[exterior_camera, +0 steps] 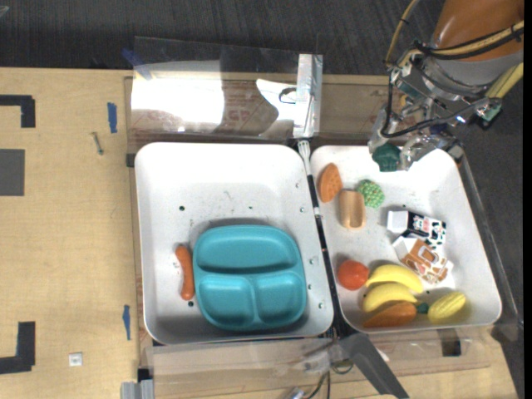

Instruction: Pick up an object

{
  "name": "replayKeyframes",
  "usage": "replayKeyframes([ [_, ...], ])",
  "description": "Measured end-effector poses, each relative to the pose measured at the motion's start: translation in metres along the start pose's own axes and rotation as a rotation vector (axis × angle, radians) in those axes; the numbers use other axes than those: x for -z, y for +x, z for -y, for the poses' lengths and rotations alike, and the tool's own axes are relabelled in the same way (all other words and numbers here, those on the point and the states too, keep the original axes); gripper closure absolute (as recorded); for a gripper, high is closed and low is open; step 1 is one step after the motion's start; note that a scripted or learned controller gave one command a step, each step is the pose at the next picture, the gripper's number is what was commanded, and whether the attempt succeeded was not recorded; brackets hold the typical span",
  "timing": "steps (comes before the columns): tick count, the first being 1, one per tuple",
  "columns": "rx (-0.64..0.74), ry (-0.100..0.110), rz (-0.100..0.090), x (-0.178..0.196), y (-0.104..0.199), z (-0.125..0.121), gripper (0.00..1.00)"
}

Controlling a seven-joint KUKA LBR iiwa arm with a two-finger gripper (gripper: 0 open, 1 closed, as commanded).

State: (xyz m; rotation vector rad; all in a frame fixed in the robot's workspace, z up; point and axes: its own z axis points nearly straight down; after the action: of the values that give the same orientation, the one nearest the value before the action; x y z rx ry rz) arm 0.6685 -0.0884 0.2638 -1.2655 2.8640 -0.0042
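- claw [397, 150] hangs at the right bin's [482, 248] far rim, clenched on a dark green thing [385, 157], lifted clear of the bananas [392, 279] so nothing snags.

A single fixed camera looks down from above at a slight slant onto a tan counter [58, 248], from far enough off to take in two shallow white bins side by side. The left bin [166, 173] fills the centre of the frame; the right bin [474, 223] sits toward the right edge. Dark floor runs along the top of the frame. The grey and orange arm [474, 15] enters at the upper right corner.
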Motion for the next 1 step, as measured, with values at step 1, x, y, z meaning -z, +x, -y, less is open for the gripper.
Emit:
replayKeyframes([
  [1,0.043,-0.004,-0.005,-0.0210,0.0759,-0.0348,1.00],
])
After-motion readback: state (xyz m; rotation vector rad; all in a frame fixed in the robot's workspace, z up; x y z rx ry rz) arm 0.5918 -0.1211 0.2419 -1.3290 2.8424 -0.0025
